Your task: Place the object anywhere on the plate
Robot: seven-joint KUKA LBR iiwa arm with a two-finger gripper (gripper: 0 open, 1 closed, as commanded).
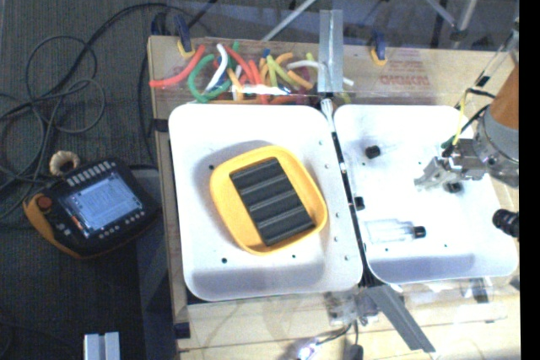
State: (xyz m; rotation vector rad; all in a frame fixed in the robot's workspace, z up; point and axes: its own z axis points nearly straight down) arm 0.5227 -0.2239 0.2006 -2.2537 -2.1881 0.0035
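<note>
A yellow plate (226, 196) lies in the left bin (190, 261). A dark ridged block (272, 201) rests on it, covering most of its middle. My gripper (434, 174) hangs over the right bin (439, 261), near that bin's right side and far from the plate. A small black piece (372, 152) sits on the bin floor to the gripper's left. A clear tube with a black tip (399, 230) lies nearer the front edge of the same bin.
A heap of coloured cables (240, 73) runs along the bench behind the bins. An upright metal post (331, 55) stands at the back between the bins. A teach pendant (91, 206) lies on the floor at the left.
</note>
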